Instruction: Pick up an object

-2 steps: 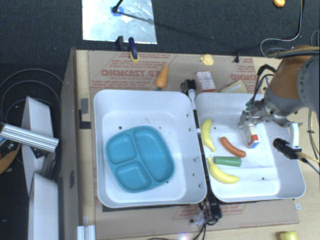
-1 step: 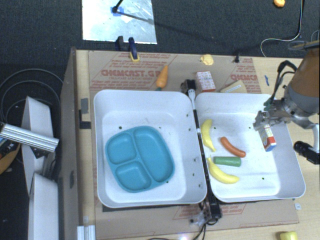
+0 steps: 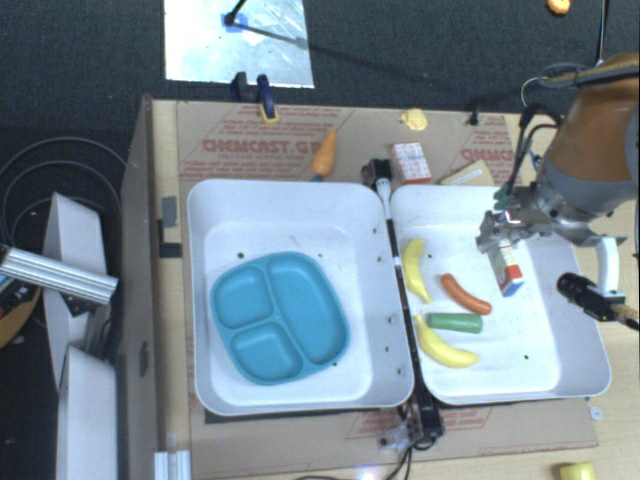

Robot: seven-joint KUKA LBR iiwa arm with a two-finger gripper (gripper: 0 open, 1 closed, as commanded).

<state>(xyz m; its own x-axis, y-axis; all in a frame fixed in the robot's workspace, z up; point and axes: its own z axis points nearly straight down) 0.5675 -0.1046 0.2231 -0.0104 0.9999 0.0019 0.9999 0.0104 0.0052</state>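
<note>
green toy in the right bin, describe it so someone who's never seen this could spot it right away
Look in the right white bin, the one without the blue tray. Near its middle lies the green toy, a short cylinder lying sideways between the orange sausage above and a yellow banana below. It is the one green item there.

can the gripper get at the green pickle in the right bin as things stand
Probably yes. The green pickle lies uncovered on the right bin floor, below the gripper. The sausage and a banana flank it closely, so a descent might nudge them.
</note>
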